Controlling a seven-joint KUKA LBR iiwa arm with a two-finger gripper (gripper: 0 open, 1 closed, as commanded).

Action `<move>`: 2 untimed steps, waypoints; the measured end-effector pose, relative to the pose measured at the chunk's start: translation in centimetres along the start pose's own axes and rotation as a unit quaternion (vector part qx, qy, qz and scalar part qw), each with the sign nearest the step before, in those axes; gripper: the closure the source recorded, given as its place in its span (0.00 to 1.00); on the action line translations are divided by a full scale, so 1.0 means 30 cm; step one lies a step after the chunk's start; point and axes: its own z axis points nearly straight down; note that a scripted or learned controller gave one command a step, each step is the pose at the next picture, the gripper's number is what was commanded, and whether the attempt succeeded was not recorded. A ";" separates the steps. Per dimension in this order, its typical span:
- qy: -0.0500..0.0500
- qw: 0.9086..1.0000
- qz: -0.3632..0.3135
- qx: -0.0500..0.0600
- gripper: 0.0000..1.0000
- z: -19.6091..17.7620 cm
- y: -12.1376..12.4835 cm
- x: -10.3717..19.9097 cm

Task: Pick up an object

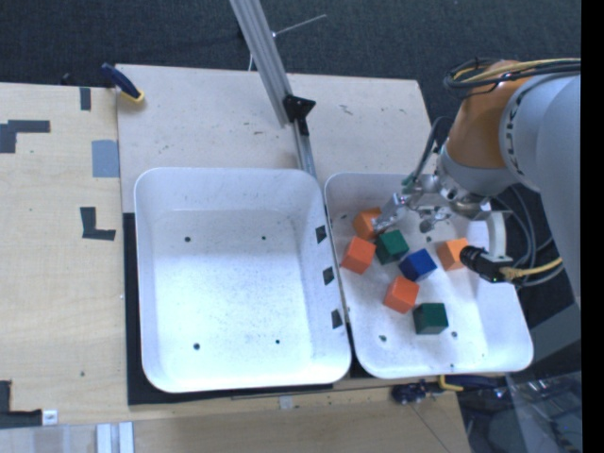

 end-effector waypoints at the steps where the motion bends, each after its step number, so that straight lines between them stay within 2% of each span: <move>1: 0.000 1.000 -0.001 -0.002 1.00 -0.043 0.005 0.004; 2: 0.000 1.000 0.000 -0.006 1.00 -0.212 0.031 -0.019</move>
